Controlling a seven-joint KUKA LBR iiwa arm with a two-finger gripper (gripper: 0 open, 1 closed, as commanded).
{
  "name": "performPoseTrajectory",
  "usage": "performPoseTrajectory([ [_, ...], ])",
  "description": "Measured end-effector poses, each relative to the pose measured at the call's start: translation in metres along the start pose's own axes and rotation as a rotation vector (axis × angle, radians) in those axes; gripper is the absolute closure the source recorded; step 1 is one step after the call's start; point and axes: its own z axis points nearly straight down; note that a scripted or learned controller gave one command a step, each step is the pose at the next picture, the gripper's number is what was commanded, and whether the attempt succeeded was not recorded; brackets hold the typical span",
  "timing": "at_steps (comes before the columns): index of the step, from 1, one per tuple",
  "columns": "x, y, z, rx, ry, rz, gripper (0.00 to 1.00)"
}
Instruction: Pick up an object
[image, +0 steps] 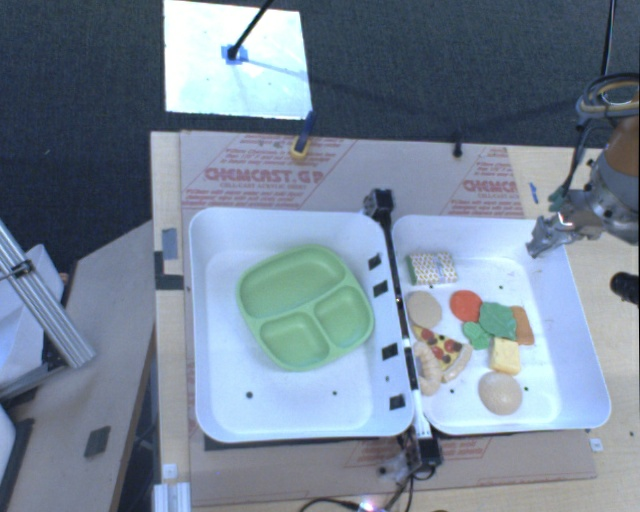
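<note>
The right bin (560, 290) holds several toy foods: a patterned block (432, 267), a tan oval (424, 308), a red disc (466, 304), a green leafy piece (492, 322), an orange piece (522, 325), a yellow cheese wedge (506, 356), a pizza slice (440, 349) and a pale round bun (500, 392). My gripper (548, 235) hangs at the bin's far right corner, above the rim, apart from all the foods. Nothing shows between its tips.
The left bin (215, 400) holds a green divided plate (304, 306). A black clipped divider (392, 310) runs between the bins. A cardboard sheet (260, 175) lies under both bins. A yellow clip (300, 150) sits at the back.
</note>
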Motion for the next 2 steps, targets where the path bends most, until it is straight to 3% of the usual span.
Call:
performPoseTrajectory([
  [2, 0.082, -0.055, -0.004, 0.004, 0.002, -0.002, 1.0],
])
